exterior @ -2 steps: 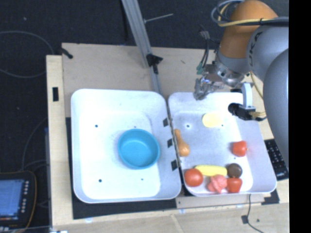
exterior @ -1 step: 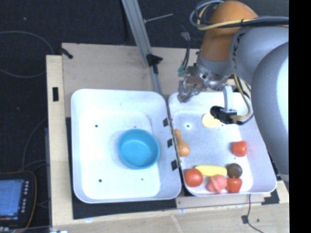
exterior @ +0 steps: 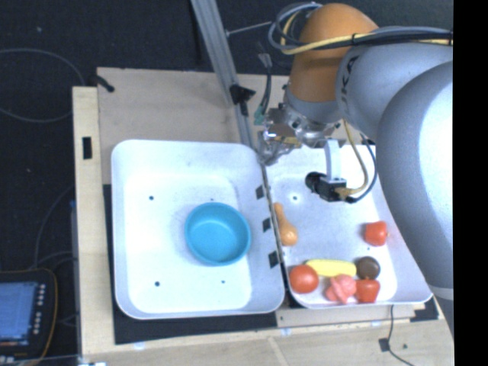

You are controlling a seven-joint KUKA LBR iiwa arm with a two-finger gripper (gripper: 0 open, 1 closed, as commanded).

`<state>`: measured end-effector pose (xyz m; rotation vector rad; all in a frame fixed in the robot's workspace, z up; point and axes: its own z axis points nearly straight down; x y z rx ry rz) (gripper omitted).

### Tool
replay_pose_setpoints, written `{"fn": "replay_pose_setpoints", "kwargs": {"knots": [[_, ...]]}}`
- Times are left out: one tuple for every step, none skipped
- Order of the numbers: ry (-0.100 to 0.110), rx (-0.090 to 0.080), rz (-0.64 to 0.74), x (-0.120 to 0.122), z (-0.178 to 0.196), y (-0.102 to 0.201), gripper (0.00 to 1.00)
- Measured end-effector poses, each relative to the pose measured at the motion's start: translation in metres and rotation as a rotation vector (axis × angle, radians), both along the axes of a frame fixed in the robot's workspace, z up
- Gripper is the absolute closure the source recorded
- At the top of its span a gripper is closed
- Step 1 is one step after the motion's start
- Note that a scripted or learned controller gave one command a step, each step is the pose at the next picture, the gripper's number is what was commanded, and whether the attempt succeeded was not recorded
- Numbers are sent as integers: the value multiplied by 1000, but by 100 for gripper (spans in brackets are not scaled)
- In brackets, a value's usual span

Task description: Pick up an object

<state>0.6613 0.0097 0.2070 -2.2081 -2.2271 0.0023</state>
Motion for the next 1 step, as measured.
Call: {"fn": "replay_pose_setpoints", "kwargs": {"knots": [[-4,2,3,2,22,55,100]]}}
